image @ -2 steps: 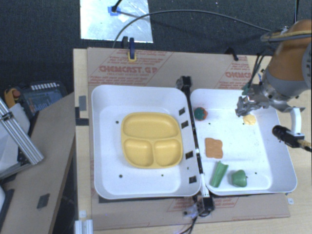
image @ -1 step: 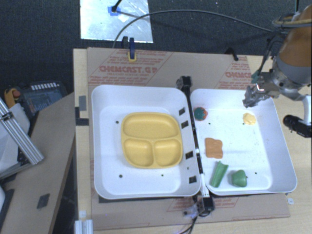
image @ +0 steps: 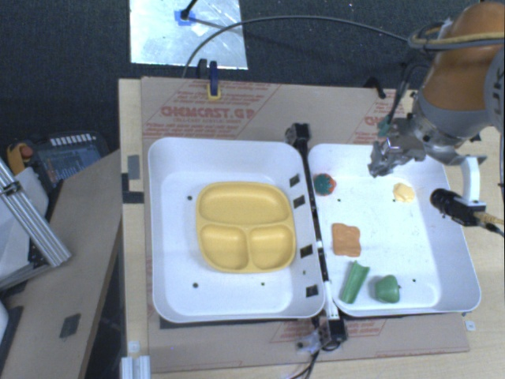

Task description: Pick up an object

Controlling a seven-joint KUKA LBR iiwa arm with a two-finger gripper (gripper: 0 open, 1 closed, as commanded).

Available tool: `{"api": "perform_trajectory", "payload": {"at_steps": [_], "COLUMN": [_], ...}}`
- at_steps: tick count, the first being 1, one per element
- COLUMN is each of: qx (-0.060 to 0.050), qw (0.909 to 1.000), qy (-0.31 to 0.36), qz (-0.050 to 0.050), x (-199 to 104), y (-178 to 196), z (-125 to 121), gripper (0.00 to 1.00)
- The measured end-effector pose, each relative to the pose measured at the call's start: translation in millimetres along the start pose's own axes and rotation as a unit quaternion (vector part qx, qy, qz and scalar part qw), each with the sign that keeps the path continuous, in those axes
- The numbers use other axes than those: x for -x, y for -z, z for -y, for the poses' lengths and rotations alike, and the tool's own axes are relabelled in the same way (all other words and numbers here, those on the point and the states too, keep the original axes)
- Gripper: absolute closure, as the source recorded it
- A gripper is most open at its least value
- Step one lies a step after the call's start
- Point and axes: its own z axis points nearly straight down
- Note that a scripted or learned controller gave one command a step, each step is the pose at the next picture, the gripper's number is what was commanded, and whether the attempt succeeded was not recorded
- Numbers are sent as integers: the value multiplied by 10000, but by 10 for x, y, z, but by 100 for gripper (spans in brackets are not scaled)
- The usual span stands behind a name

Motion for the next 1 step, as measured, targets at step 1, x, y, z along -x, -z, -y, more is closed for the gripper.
{"api": "perform_trajectory", "payload": {"at_steps": [1], "qx": [-1], "qw": [10000], "qy": [0], "qz": [-1], "x": [-446], "y": [-148], "z": [22], "gripper": [100]}}
